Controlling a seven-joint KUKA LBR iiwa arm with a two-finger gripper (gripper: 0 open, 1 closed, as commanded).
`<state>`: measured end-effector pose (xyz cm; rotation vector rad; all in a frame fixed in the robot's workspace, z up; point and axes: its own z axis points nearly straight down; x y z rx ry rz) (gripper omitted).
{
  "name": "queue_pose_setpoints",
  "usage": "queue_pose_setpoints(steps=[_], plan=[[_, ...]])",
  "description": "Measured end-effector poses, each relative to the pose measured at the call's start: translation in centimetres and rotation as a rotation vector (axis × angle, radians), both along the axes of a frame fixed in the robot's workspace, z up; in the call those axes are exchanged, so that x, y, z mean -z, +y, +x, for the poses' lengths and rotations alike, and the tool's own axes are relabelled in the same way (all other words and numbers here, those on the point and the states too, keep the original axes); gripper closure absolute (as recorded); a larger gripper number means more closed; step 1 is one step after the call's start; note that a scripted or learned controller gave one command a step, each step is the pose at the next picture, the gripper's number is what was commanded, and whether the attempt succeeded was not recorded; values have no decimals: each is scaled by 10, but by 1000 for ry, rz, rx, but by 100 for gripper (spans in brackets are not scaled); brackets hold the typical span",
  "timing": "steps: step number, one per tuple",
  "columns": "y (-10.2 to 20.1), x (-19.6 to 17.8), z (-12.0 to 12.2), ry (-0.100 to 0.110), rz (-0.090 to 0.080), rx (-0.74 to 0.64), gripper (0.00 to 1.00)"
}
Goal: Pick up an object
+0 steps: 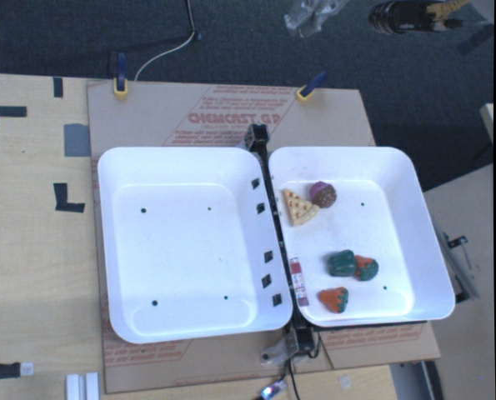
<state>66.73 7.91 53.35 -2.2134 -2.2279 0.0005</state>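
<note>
Toys lie in the right bin, far below the blurred hand, grip unreadable.

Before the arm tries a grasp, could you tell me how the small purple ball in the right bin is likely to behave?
The purple ball looks rounded, so it may roll if nudged. It sits beside the yellow wedge, which might block rolling leftward. It seems small and probably light, so the curved sides could slip from closing jaws unless centred.
</note>
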Motion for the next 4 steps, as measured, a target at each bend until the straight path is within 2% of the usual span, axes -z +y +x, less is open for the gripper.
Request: queue_pose_setpoints(steps=[1,2,3,4], plan=[[78,0,0,0,1,-2,100],[138,0,0,0,0,0,100],[155,-1,-6,0,-1,3,100],[155,-11,-6,0,-3,3,100]])
